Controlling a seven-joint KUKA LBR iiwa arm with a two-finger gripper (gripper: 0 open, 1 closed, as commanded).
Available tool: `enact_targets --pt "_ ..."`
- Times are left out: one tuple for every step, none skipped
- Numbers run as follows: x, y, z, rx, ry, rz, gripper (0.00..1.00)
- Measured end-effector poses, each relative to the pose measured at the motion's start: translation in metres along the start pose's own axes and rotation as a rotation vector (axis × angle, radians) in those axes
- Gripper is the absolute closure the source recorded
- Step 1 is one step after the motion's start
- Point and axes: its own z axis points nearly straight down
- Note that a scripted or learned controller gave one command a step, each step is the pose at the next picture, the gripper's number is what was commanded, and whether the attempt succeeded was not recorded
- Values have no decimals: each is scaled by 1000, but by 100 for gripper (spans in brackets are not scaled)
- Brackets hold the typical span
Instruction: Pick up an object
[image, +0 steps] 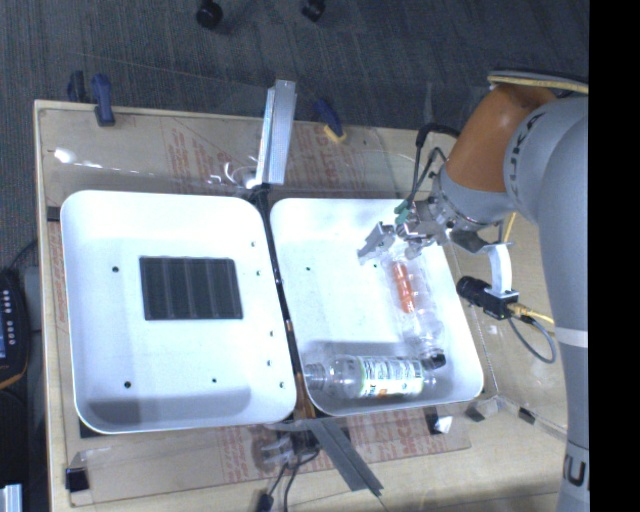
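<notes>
The bench (150, 135) is seen from above at a slant, with two shallow white bins set side by side on it and touching along their inner edges. The grey arm (545, 200), with its orange band (490, 140) above the wrist, is reached in from the bench's right edge, over the far right corner of the right bin (320, 300).

The left bin (100, 300) is occupied by one thing only — a dark ribbed rectangular panel (190, 288), laid flat left of centre, nearer the bin's far edge than its near edge.

In the right bin, a clear plastic bottle (370, 375) with a printed label is laid on its side along the near edge, its cap end pointed toward the near right corner. A second clear container (412, 295) with an orange piece inside is laid lengthwise along the right wall, running from the gripper down toward the bottle; its lower end is just beside the bottle's cap end.

The gripper (392, 238) is placed low at the far right part of the right bin, right at the upper end of the clear container. Whether it is spread or pressed together cannot be told — the metal parts are too small and cluttered. No object is seen to be pinched.

A metal bar (277, 130) is stood at the bench's far edge above the bins' joint, and blue clamps (102, 98) are fixed along that edge.
</notes>
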Motion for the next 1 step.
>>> enact_targets --pt "3 -32 -27 0 1 -43 0"
